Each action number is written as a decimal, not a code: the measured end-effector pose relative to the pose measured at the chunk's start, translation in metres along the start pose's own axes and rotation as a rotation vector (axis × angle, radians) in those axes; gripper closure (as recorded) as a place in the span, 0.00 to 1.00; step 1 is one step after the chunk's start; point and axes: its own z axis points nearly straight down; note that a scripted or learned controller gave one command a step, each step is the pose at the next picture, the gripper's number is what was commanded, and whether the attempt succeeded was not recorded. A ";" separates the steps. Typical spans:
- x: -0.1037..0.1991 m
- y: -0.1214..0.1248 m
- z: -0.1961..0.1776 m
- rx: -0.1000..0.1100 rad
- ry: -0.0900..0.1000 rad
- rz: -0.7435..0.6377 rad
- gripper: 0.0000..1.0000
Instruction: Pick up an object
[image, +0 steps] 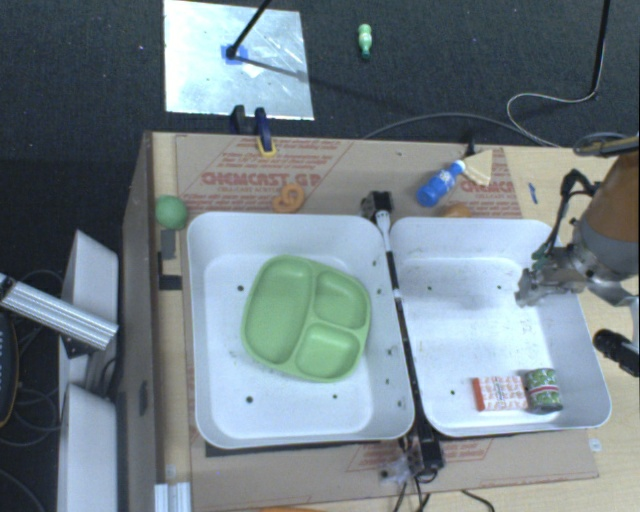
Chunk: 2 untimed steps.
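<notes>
Right bin (440, 250): small can (542, 391) near corner, below tool (530, 290).

The table (560, 490) is topped with a brown cardboard sheet (330, 165) printed in red lettering. Two shallow white bins sit on it side by side, the left bin (215, 400) and the right bin (450, 250), touching along the middle of the frame. Behind them, toward the top of the frame, a blue bottle (440, 185) lies tilted near the right bin's far edge, and a small orange ring (289, 197) lies near the left bin's. A green ball (171, 211) sits at the table's left edge.
</notes>
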 end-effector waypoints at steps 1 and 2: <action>-0.014 -0.036 -0.066 0.001 0.000 0.002 1.00; -0.025 -0.070 -0.091 0.001 0.000 0.002 1.00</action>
